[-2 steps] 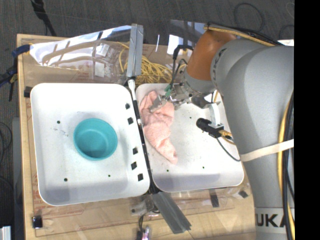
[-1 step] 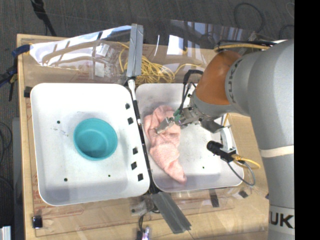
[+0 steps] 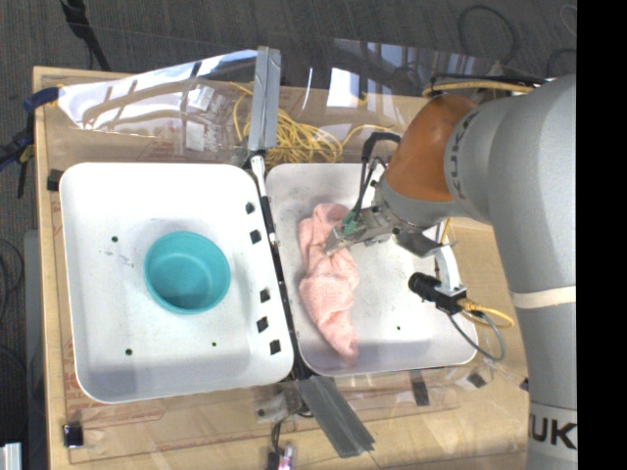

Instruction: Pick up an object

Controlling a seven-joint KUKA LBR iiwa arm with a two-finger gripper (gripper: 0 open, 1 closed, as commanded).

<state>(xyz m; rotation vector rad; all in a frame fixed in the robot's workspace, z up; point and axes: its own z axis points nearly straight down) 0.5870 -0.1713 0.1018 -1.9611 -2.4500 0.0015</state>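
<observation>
A crumpled pink cloth (image 3: 327, 280) lies along the left half of the right bin (image 3: 411, 336). A teal bowl (image 3: 187, 271) sits upright in the left bin (image 3: 98, 213). My gripper (image 3: 345, 235) is down in the right bin at the cloth's upper right edge, its tip touching or pressing into the fabric. The grey arm with its orange band (image 3: 426, 155) reaches in from the right and covers the bin's upper right part.
A tangle of yellow cable (image 3: 294, 140) and clear plastic sheeting (image 3: 157, 101) lie behind the bins. A black divider with clips (image 3: 266, 262) runs between the two bins. A black connector with a yellow wire (image 3: 441, 294) hangs by the arm.
</observation>
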